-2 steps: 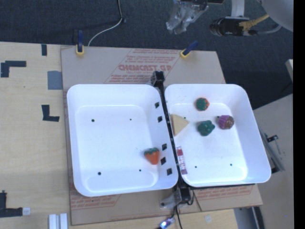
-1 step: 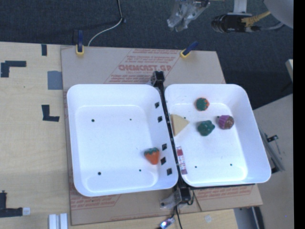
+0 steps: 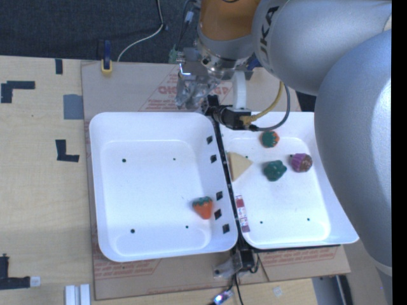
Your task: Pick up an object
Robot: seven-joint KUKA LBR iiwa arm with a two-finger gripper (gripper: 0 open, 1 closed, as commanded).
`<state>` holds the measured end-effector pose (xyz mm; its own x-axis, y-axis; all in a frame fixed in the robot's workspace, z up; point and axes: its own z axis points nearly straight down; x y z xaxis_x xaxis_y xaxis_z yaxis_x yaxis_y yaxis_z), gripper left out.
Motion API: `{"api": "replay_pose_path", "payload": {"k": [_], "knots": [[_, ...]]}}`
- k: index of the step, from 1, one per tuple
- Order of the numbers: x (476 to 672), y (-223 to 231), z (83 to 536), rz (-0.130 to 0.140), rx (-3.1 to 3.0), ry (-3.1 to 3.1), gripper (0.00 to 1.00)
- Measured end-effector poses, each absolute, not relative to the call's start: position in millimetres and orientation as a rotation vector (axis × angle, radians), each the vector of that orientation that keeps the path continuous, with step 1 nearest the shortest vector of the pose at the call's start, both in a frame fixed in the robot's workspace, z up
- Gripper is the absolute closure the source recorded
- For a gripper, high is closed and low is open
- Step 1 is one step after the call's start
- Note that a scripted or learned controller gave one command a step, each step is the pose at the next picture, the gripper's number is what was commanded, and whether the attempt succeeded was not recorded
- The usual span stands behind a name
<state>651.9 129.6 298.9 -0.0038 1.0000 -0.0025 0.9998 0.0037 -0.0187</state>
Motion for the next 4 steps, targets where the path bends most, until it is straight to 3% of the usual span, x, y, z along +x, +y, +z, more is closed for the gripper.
{"api": "replay_pose_path", "payload": {"k": [1,2,3,4], "knots": [[643.8,135,301,0.005,-2.217,-2.223,1.00],[600.9,134,317,0.003,-2.217,-2.223,1.00],[552.9,171,349,-0.002,-2.212,-2.228,1.00],[529.9,95,425,-0.008,-2.230,-2.220,1.00]]}}
